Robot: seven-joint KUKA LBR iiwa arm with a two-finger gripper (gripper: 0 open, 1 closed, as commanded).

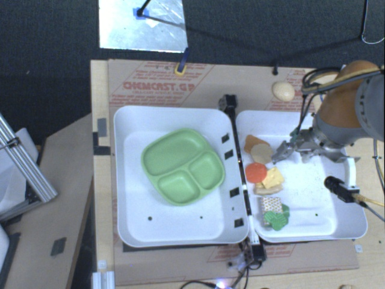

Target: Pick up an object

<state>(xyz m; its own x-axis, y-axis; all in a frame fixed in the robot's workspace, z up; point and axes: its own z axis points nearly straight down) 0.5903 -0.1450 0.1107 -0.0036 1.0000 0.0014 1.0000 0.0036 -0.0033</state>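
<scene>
The right bin [337, 224] holds several toy foods along its left side: a brown slice [254, 142], a round beige piece [261, 154], a red tomato [255, 172], a yellow wedge [274, 177], a checkered packet [271, 204] and a green piece [278, 218]. My gripper [281, 153] hangs low in this bin, pointing left, its tip just right of the beige piece. I see nothing held in it.
A green divided plate [183, 165] lies in the left bin [129, 221]. A pale egg-shaped thing [283, 91] sits on the cardboard behind the right bin. The arm [346, 110] crosses the right bin's back right corner.
</scene>
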